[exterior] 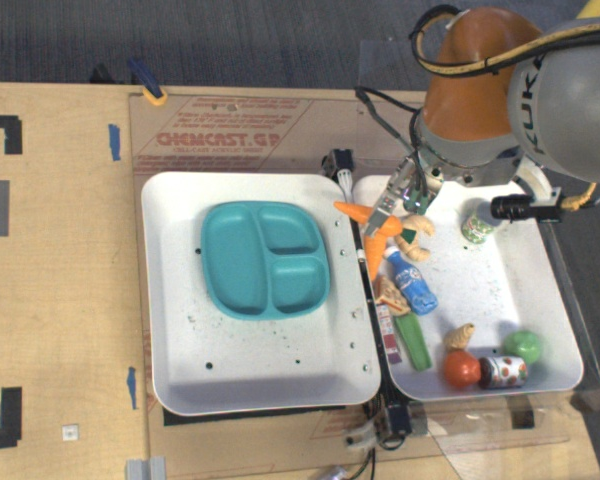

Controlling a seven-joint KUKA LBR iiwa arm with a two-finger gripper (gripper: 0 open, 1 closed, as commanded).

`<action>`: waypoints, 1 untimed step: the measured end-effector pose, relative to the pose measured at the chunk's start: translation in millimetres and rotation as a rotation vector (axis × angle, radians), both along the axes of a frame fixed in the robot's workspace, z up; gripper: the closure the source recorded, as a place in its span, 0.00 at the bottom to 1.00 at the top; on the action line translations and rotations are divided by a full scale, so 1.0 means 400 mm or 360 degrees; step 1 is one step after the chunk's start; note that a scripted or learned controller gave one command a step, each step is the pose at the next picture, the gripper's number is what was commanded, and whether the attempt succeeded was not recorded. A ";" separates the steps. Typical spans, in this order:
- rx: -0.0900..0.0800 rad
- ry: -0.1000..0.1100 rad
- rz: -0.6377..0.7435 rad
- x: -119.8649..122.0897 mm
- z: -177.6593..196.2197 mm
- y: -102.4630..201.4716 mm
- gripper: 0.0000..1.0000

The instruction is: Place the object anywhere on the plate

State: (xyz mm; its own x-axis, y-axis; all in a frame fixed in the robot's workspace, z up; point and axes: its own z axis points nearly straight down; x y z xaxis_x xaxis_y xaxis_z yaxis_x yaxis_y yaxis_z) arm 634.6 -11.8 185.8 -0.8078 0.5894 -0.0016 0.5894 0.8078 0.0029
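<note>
A teal divided plate lies in the left white bin. My gripper hangs over the left edge of the right bin, under the orange band of the arm. It is shut on an orange carrot-like toy, which pokes out left of the fingertips over the rims between the two bins. The toy sits just right of the plate's upper right corner and apart from it. Its lower part runs down behind the rim.
The right bin holds a blue bottle, a green stick, a red tomato, a green ball, a small can and a little jar. A beige toy lies by the gripper.
</note>
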 end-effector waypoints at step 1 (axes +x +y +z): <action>0.0000 -0.0011 0.0365 -0.009 0.065 0.179 1.00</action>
